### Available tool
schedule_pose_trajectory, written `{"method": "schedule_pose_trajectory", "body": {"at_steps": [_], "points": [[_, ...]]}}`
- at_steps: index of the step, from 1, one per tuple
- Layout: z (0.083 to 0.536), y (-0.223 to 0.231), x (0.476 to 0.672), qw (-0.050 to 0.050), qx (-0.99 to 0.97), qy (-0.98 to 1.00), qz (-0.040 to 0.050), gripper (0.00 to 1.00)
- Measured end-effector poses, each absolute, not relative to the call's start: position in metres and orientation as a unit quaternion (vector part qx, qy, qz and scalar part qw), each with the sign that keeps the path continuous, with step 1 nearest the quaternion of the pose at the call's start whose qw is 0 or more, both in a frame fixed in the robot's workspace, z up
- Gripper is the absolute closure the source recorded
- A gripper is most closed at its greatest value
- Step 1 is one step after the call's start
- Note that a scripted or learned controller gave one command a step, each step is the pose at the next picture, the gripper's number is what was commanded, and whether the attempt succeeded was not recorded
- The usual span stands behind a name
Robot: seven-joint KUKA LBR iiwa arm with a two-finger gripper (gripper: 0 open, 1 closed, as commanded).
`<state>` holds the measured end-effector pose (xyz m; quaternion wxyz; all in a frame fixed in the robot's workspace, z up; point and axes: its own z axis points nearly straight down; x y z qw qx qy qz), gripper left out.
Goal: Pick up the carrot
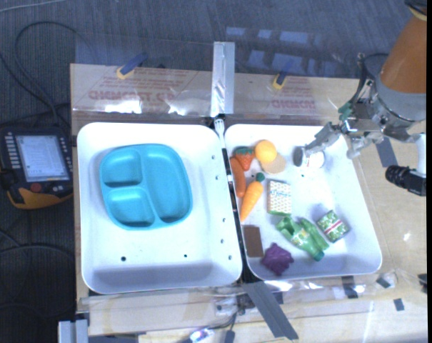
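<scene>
Several toys crowd my carrot (249, 198) at the right bin's (365, 220) left wall. Whether the gripper (305, 153) is apart or together, I cannot tell. Risk: grabbing a neighbour instead.

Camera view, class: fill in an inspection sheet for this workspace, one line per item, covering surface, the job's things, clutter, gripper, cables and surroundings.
Surface: bench with two white bins side by side; left bin holds a blue divided plate.
Job's things: carrot lies in the right bin near the divider, tip pointing down-left, not held.
Clutter: orange ball, patterned box, green packets, brown block, purple item, all in the right bin.
Gripper: gripper sits over the right bin's upper part, away from the carrot.
Cables: black cable on the floor at left.
Surroundings: handheld controller left of the bench; grey carpet.
</scene>
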<state>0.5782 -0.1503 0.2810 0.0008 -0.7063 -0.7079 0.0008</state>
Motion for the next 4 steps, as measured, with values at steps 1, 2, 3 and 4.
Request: {"method": "schedule_pose_trajectory", "body": {"at_steps": [1, 2, 3, 4], "points": [[0.192, -0.104, 0.589, 0.002, -0.763, -0.646, 0.0014, 0.0], [0.156, -0.138, 0.653, 0.0, -0.73, -0.684, 0.0025, 0.0], [0.089, -0.106, 0.666, -0.006, -0.685, -0.729, -0.0006, 0.0], [0.1, -0.106, 0.667, -0.007, -0.684, -0.729, -0.0009, 1.0]]}}
